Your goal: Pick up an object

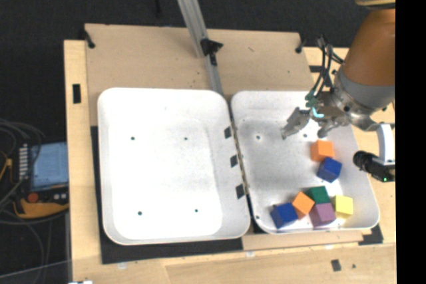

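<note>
Several small cubes lie in the right bin (pixel 266 110). An orange cube (pixel 324 149) and a blue cube (pixel 329 170) sit near its right wall. Along the front lie a green cube (pixel 319 194), an orange cube (pixel 303 203), a blue cube (pixel 284 214), a purple cube (pixel 323 213) and a yellow cube (pixel 343 205). My gripper (pixel 305 131) hangs over the back right of this bin, just up and left of the upper orange cube. It is open, with one grey finger (pixel 291 124) slanting left, and nothing is between the fingers.
The left bin (pixel 110 143) adjoins the right bin. A slanted metal pole (pixel 190 3) rises behind the bins. A blue box and cables (pixel 46 169) lie off the bench at the left.
</note>
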You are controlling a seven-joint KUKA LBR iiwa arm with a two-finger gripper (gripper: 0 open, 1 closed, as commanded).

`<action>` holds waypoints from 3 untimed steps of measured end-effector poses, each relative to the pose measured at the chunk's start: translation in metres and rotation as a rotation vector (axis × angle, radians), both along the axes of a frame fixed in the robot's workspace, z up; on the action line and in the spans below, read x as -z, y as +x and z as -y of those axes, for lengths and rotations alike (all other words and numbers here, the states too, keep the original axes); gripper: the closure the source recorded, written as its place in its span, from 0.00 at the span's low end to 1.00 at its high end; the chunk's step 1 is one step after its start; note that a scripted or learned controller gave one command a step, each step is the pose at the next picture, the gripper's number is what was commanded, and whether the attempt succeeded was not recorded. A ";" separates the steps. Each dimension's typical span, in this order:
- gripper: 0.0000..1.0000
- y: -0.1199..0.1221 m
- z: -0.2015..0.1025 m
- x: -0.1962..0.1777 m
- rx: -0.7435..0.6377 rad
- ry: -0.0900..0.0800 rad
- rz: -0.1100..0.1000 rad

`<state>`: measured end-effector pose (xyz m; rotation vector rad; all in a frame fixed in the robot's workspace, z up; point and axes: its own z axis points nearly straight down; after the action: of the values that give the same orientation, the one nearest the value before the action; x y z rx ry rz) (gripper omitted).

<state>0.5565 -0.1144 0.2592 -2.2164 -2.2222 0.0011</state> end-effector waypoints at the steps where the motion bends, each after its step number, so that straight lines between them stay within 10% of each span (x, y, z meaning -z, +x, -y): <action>1: 0.00 0.001 0.000 -0.002 0.002 -0.001 0.004; 3: 0.00 -0.004 0.003 0.121 0.006 -0.002 0.001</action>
<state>0.5528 -0.1173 0.1380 -2.2248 -2.2172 0.0026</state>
